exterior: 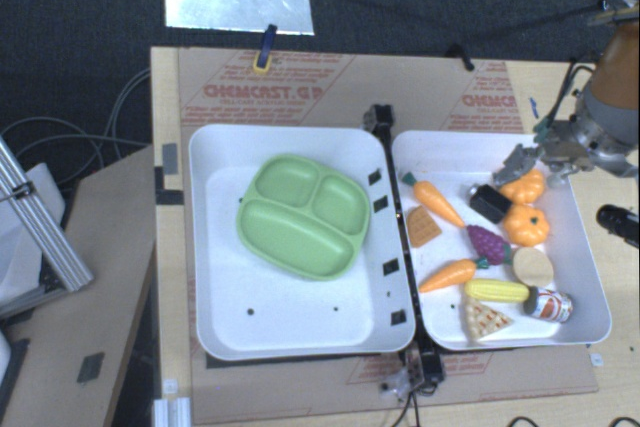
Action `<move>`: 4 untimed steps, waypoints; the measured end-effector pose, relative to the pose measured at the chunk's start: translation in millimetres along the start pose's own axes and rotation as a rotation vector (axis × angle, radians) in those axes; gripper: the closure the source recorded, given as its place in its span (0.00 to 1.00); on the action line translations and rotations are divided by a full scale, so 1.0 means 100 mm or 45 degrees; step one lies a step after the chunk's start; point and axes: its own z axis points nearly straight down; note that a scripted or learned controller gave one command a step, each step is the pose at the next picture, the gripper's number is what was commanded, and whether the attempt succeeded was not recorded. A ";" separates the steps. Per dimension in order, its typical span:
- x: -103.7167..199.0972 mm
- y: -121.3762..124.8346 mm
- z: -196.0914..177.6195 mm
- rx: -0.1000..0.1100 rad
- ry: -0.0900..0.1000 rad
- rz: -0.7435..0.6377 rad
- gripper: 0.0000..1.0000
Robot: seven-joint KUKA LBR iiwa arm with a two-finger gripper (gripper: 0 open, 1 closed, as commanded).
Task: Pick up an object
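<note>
Jaws: whether released or clenched cannot be told at this slant. The gripper is seen low over the far right corner of the right bin, reached in from the right edge. Nothing is seen held in it.

Item nearest the gripper: a small orange fruit, just beside and below the gripper tip, possibly touching it. It is judged the likeliest target, since the gripper is set directly over it. Rounded, glossy and slightly lobed, it is likely hard plastic and apt to roll or slip under a pinch.

Neighbours, crowded close:
- Black block, touching the fruit on its left.
- Pumpkin, just in front of the fruit, with a dark stem.
- Purple grapes, near the bin's middle.
- Cream disc, by the right wall.

Elsewhere in the right bin:
- Carrot, lying aslant near the left wall.
- Brown cracker, beside it.
- Second carrot, toward the near edge.
- Corn, pizza slice and can, lying along the near edge.

The toys are heaped loosely, evidently strewn for grasp trials, so a clean approach to the fruit is hampered by the block and pumpkin.

Left bin: a green tray with three compartments, lying flat at the middle.
</note>
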 end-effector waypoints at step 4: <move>0.08 0.03 1.38 -0.013 -0.001 -0.001 0.00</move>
